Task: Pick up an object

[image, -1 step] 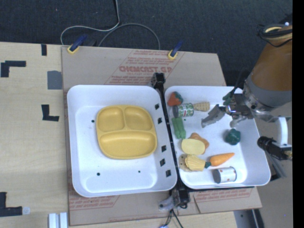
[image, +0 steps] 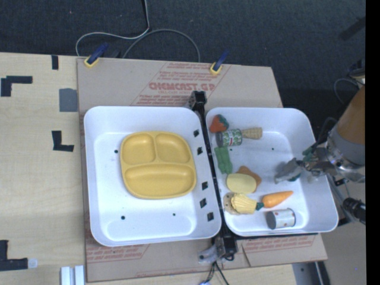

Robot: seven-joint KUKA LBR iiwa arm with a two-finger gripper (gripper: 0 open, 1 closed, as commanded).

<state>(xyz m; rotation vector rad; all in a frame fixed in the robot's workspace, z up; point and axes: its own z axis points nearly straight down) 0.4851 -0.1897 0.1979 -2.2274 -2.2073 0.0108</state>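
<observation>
Left bin (image: 101, 159): just a yellow divided plate (image: 158, 164) sitting in the middle, nothing else in there.
Right bin (image: 297, 123): all the small stuff, crowded along its left side. Strawberry (image: 218, 123) at the top, little can (image: 229, 138) beside it, green piece (image: 224, 158) below, then a yellow lemon-ish thing (image: 241, 183), a corn cob (image: 242, 204) touching a carrot (image: 276, 199), and a grey cylinder (image: 280, 218) near the bottom edge.
Tool (image: 291, 169): over the right side of the right bin, just above the carrot; can't tell how it's set, too blurry.
Arm (image: 351, 136): coming in from the right.
</observation>
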